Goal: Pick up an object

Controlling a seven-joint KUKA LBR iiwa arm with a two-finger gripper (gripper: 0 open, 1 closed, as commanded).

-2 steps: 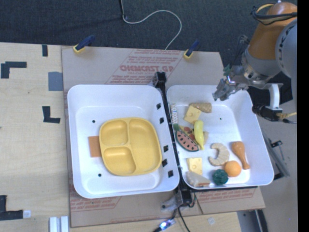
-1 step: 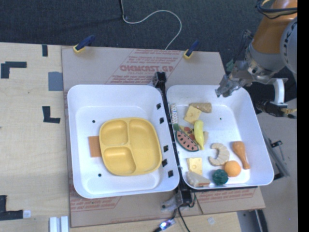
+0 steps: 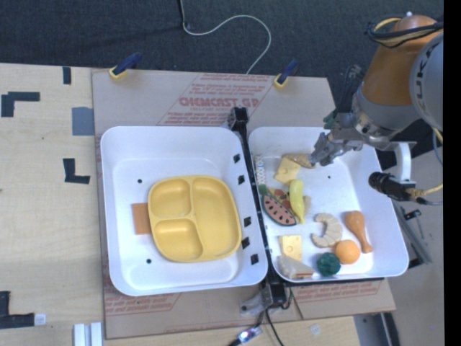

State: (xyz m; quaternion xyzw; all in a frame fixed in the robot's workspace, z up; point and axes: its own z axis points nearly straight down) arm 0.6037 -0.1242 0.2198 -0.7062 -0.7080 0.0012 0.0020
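The pincer [image 3: 322, 152] hangs low over the far part of the right bin [image 3: 382, 215], near its far edge, and whether it is open or closed cannot be told from this slant. Just beside its tip lies a small tan food piece [image 3: 297, 161], touching a pale yellow cheese wedge [image 3: 287, 171]. Nearer the bin's middle lie a yellow banana [image 3: 296, 198] and a watermelon slice [image 3: 277, 210] along the left wall. Toward the near edge sit a beige croissant-like piece [image 3: 328, 229], a chicken drumstick [image 3: 358, 229], an orange [image 3: 347, 251], a dark green ball [image 3: 329, 264] and a square of holed cheese [image 3: 292, 247]. In the left bin [image 3: 119, 193] a yellow divided plate [image 3: 194, 217] lies at the centre, with a brown flat piece [image 3: 140, 218] at its left edge, partly under it.
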